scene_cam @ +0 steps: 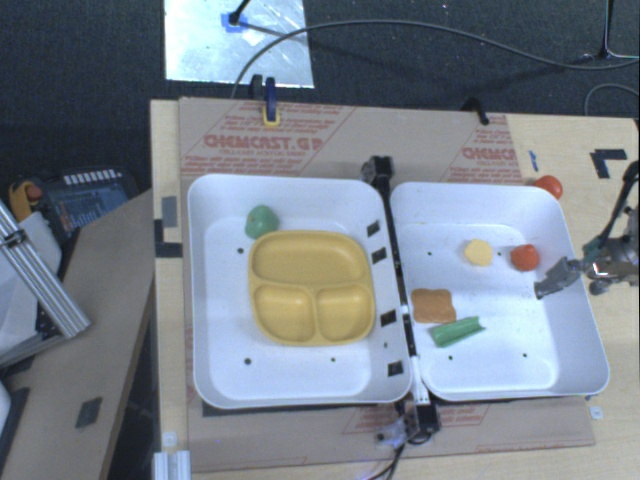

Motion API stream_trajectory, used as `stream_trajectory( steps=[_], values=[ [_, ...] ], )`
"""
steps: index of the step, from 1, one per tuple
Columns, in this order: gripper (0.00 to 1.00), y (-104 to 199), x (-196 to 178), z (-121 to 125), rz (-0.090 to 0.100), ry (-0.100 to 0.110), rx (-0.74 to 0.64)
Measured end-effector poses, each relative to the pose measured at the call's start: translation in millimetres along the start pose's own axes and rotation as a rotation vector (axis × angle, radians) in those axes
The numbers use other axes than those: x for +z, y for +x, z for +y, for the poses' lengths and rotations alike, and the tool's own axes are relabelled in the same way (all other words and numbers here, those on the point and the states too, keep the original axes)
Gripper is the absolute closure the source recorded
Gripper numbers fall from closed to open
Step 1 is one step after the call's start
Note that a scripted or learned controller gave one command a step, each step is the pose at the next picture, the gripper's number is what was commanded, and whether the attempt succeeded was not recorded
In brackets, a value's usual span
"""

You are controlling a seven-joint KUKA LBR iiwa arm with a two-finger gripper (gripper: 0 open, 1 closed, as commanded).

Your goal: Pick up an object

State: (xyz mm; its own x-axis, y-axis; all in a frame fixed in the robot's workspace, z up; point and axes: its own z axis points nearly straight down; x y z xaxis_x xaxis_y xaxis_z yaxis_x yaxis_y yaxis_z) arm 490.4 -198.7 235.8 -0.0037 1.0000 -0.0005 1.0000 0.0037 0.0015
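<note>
Nothing is picked up yet: the gripper (560, 280) at the right edge of the frame, whether open or closed I cannot tell, sits near the small red round object (525, 258).

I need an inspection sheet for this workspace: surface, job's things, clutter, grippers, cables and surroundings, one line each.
Surface: bench with lettered sheet, bearing left bin and right bin side by side.
Job's things: yellow piece, red piece, tan piece and green strip in right bin; green ball by yellow divided tray in left bin.
Clutter: orange ball outside right bin.
Grippers: gripper above right bin's right side, holding nothing visible.
Cables: cable across dark floor.
Surroundings: metal plate, handheld controller.
</note>
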Motion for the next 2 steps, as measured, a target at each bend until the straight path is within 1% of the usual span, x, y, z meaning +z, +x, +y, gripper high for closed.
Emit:
stream_trajectory(
  steps=[1, 2],
  values=[
    [0.00, -5, 61, -3, 0.001, 0.003, 0.003],
    [0.00, -3, 122, 2, 0.002, 0.004, 0.003]
  ],
)
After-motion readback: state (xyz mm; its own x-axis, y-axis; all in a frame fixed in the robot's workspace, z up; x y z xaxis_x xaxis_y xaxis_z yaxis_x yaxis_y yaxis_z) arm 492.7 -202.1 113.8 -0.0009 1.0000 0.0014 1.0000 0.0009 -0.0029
